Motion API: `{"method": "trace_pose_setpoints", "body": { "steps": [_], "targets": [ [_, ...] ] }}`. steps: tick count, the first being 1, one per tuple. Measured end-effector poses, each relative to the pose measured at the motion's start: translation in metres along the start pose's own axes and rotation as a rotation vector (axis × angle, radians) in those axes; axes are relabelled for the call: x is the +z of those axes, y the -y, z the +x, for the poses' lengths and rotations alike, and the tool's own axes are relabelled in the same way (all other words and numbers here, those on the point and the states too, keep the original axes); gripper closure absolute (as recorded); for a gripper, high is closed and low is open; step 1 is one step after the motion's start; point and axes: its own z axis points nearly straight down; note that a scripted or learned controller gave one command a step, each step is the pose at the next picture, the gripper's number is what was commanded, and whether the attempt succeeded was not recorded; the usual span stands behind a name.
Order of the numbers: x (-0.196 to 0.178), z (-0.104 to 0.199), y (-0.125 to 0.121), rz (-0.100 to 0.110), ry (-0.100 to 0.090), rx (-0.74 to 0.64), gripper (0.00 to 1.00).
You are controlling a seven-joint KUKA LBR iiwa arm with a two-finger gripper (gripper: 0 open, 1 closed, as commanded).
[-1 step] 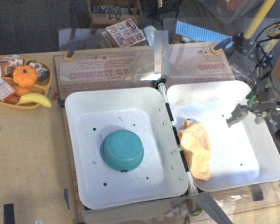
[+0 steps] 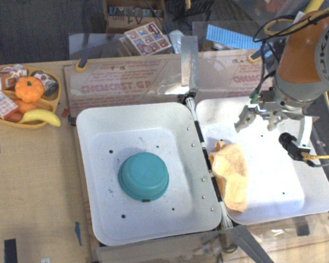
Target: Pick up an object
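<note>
Yellow cloth (image 2: 230, 174) lies crumpled against the right bin's (image 2: 313, 195) left wall.
Soft and light, probably best pinched at a raised fold; gripper (image 2: 257, 117) hovers well apart, seemingly released, grasping nothing.

Off at my far left I've got a yellow bowl (image 2: 20, 120) sitting on the bench, holding a small orange pumpkin (image 2: 30, 89), a banana (image 2: 41, 116) along its near edge and a few little printed boxes (image 2: 0, 104). Behind the bins there's a patterned card box (image 2: 145, 38), and to its right a blue ribbed sheet (image 2: 232, 36) lying among the clutter.
</note>
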Motion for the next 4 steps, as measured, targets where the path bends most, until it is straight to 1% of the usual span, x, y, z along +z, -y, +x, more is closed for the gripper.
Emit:
{"method": "trace_pose_setpoints", "body": {
  "steps": [1, 2, 3, 4],
  "targets": [
    [0.068, 0.009, 0.046, 0.002, -0.001, -0.197, 0.00],
    [0.081, 0.021, 0.021, -0.011, 0.001, -0.219, 0.00],
    [0.070, 0.020, 0.020, -0.017, 0.000, -0.214, 1.00],
    [-0.013, 0.065, -0.018, -0.001, 0.000, -0.374, 1.00]
  ]
}}
